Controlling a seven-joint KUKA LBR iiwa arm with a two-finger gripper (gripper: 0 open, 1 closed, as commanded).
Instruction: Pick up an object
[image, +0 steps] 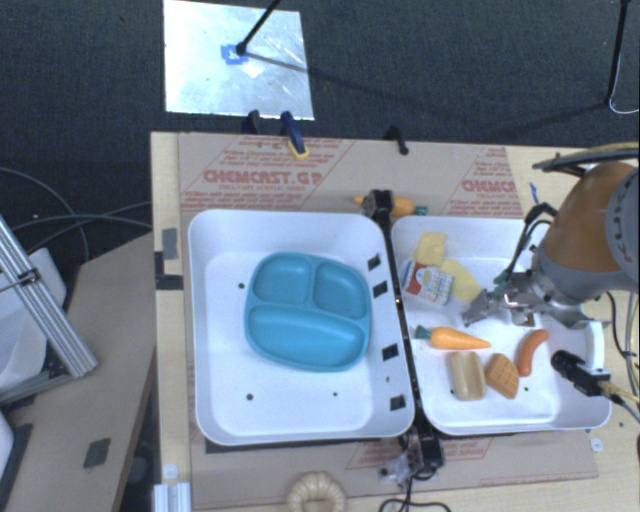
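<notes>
Camera view gives me the counter (250, 160) with two white bins: the left bin (220, 330) holds a blue divided plate (305, 308), the right bin (570, 405) the toy food. My tool (497, 303) hangs at right of centre, fingers spread, pinching nothing, just above the carrot (460, 340). Below lie a sausage (530, 350), bread piece (465, 375) and cracker (502, 376).
</notes>
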